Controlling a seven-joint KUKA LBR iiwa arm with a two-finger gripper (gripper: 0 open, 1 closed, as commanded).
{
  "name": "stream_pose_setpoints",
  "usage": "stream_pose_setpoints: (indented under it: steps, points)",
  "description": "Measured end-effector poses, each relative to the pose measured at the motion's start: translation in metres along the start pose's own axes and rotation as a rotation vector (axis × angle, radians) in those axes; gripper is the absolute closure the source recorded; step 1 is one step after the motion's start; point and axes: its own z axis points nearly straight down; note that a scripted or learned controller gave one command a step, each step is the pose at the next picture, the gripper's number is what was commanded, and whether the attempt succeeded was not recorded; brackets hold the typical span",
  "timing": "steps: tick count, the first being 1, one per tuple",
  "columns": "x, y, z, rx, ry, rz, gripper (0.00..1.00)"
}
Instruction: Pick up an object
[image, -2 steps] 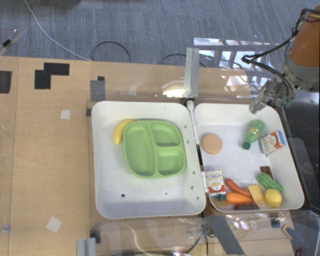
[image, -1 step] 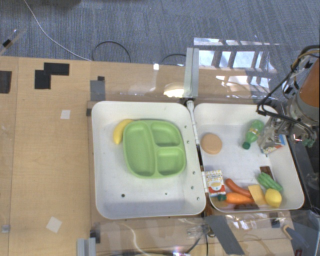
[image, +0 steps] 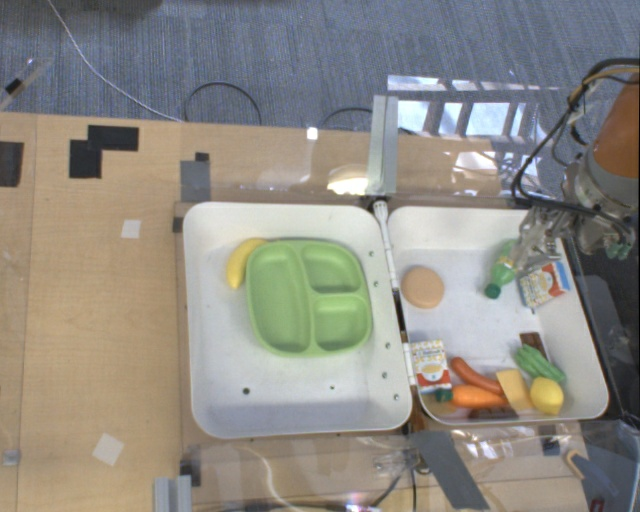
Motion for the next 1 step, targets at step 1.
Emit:
stream_pose_setpoints:
  steps: [1]
  points:
    - [0.0749, 0.0520, -0.0161, -0.002, 0.002, 0.063, 1.00]
